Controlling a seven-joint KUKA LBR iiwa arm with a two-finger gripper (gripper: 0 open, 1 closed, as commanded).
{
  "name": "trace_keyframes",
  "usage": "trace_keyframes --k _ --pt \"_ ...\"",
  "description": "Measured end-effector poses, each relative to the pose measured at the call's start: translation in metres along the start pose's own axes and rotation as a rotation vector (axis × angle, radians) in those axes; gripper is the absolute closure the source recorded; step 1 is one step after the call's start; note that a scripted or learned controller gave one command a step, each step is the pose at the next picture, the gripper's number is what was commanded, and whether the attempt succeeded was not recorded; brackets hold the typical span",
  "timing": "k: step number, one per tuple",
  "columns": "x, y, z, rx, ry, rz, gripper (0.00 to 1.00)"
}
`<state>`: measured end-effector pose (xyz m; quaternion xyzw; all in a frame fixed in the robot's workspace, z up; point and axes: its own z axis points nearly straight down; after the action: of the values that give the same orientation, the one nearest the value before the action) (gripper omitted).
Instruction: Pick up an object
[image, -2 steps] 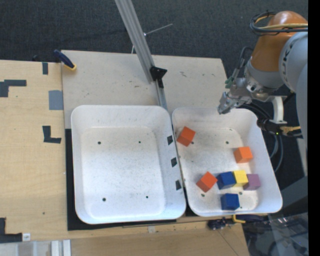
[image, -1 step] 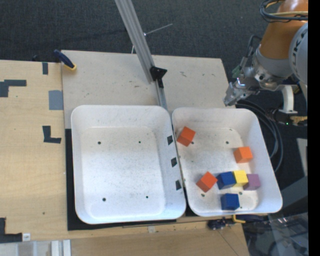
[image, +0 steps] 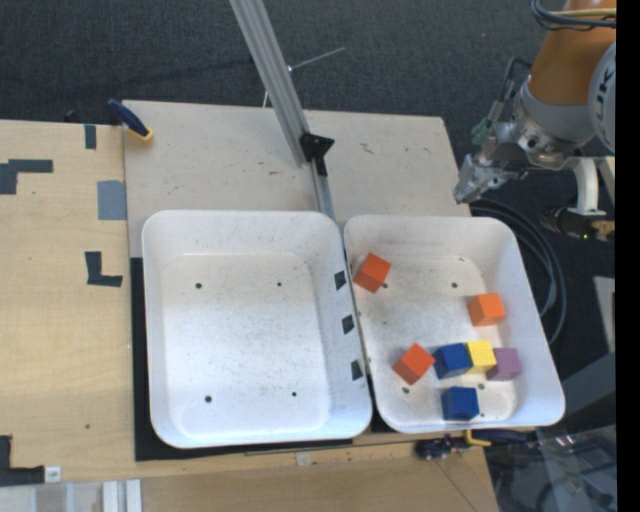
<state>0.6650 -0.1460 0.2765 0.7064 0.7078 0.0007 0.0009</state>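
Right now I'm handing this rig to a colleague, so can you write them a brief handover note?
Gripper: above the bench outside the right bin's far edge, nothing visibly held.
Right bin holds seven blocks: orange cubes at far left, right side and centre; blue cubes at and; a yellow cube beside a purple cube.
Left bin sits beside it.
Done: no pick yet.
Left: descend into the right bin and grasp one block.

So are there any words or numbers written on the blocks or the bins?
None can be read. The blocks, such as the yellow block, have plain faces. The right bin and left bin show dark dots only, no letters. The grey tape pieces on the bench are blank.
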Motion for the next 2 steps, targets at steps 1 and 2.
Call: trace_keyframes --k 1,2 --pt "0.050 -0.027 -0.002 0.003 0.002 -0.003 1.00" --pt "0.106 -0.039 0.010 0.005 0.002 -0.004 1.00"
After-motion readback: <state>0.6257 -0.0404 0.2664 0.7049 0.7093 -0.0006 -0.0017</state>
